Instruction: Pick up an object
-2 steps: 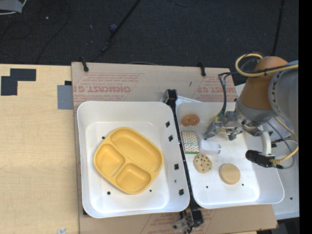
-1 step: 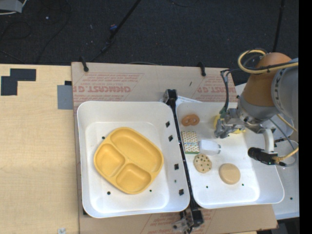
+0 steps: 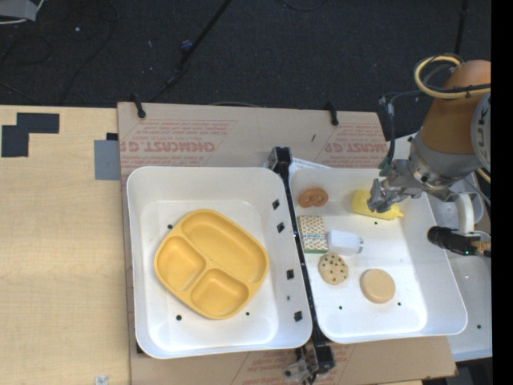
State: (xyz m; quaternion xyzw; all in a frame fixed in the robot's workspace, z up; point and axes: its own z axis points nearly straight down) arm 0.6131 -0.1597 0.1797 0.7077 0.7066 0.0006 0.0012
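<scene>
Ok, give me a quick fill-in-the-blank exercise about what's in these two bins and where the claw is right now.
1. The divided yellow tray lies in the ____ bin.
2. The tray has ____ compartments.
3. The claw is down at the ____ object in the right bin.
4. The chocolate chip cookie lies just ____ of the plain tan disc in the camera view.

Missing words: left; three; yellow; left

Two bins side by side on your desk [image 3: 56,255].
In your left white plastic bin [image 3: 144,191] lies the yellow three-compartment tray [image 3: 211,262]. In the right white plastic bin [image 3: 433,311], the brown pretzel [image 3: 313,196] sits far-left, the yellow block [image 3: 377,206] right of it under the gripper [image 3: 387,191], the patterned square packet [image 3: 313,233] above the speckled cookie [image 3: 333,269], and the tan round disc [image 3: 377,285] near-right.
</scene>
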